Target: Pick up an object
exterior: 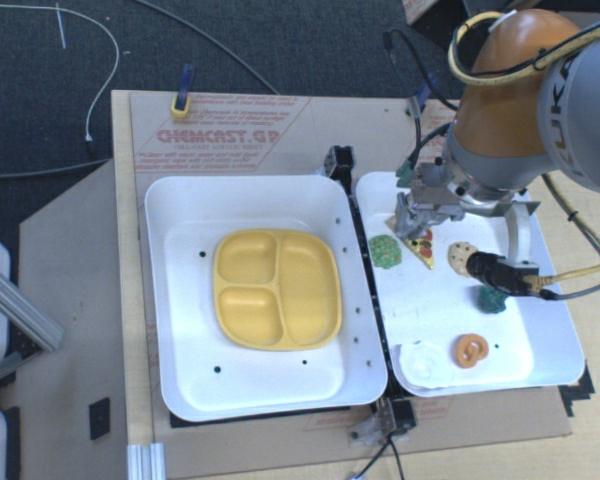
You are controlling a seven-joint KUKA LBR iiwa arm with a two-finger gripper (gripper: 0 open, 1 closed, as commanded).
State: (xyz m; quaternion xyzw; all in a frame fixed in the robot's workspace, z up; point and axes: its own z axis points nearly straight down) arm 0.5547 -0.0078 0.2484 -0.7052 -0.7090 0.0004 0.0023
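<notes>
Cannot tell the jaw opening, as it is masked by the wrist body at this angle. Nothing seen held.

Gripper [416,230]: low over the right bin [545,368], near its far-left corner.

Pizza slice [422,251]: just under the gripper on the side of the near edge, touching or nearly so. Taken as the likely target.

Green piece [386,252]: just beside the slice, toward the bin's left wall.
Speckled cookie [462,257]: near the slice on the opposite side.
Teal piece [493,300]: mid-bin, toward the right edge.
Orange pretzel [470,350]: close to the near edge.
Yellow divided plate [278,288]: centred in the left bin [175,218], well apart.

Risks, as judged:
- Slipping out, or sliding along the bin floor, if closed along the slice's length instead of across it; flat and thin, so little to grip.
- Nudging or catching the green piece too, given how close it is.
- Closing on nothing if descending off-centre.

Slice orientation: lying flat, long axis slanted from far-left to near-right. Narrow end apparently toward the near edge, but not certain at this size.
</notes>
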